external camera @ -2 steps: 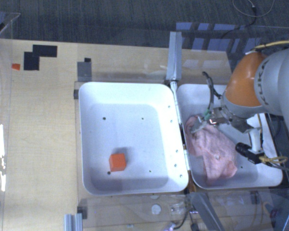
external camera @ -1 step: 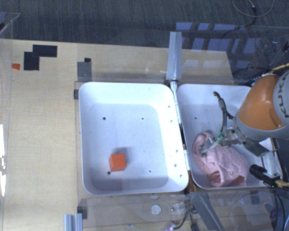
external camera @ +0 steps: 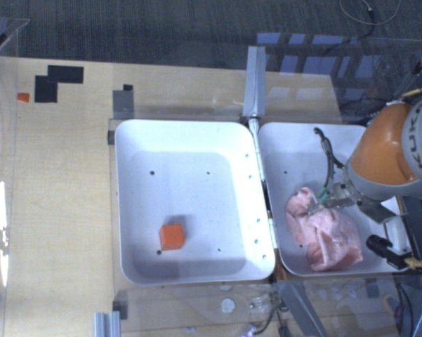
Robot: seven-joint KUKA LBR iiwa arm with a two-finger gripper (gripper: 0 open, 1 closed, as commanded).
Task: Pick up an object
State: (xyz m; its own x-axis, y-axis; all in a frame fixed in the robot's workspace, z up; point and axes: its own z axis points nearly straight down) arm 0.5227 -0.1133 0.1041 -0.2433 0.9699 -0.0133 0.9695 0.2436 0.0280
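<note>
In the left bin (external camera: 186,139) an orange cube (external camera: 172,236) lies alone, near the front edge. The right bin (external camera: 295,146) holds a crumpled pink cloth (external camera: 324,234), toward its front right part. The gripper (external camera: 324,198) is down at the cloth's upper edge, and the grey arm (external camera: 386,153) with its orange band comes in from the right. If the gripper is open or closed I cannot tell, nor if it has the cloth.

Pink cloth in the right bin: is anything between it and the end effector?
Nothing visible. The end effector is right at the upper edge of the pink cloth in the right bin. The orange block lies apart in the left bin.
</note>
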